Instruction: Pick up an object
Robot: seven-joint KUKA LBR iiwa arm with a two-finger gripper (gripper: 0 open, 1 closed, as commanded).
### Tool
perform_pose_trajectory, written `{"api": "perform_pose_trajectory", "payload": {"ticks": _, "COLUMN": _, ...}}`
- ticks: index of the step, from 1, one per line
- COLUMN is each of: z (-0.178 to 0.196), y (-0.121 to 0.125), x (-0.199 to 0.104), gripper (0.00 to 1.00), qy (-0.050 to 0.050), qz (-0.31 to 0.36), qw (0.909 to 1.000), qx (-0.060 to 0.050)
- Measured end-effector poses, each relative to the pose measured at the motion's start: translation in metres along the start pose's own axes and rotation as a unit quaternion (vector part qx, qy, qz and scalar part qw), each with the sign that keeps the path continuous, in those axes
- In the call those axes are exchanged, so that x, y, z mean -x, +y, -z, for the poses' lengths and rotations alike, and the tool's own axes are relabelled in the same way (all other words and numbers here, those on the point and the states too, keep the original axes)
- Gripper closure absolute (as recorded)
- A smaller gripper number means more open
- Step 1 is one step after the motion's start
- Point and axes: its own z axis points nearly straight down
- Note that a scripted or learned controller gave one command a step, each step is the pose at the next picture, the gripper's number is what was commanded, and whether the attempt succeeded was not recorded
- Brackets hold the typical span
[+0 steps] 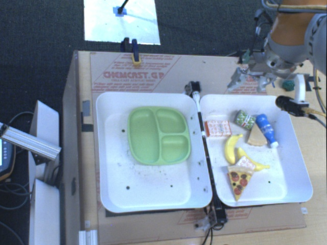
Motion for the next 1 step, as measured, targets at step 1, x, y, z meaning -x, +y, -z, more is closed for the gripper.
{"api": "perform_pose_trajectory", "payload": {"ticks": 1, "z": -0.0787, "y": -0.0599, "x": 0.0243, "gripper": 0.0, "qy": 0.0, "qz": -0.001, "qw": 1.0, "qx": -0.001}}
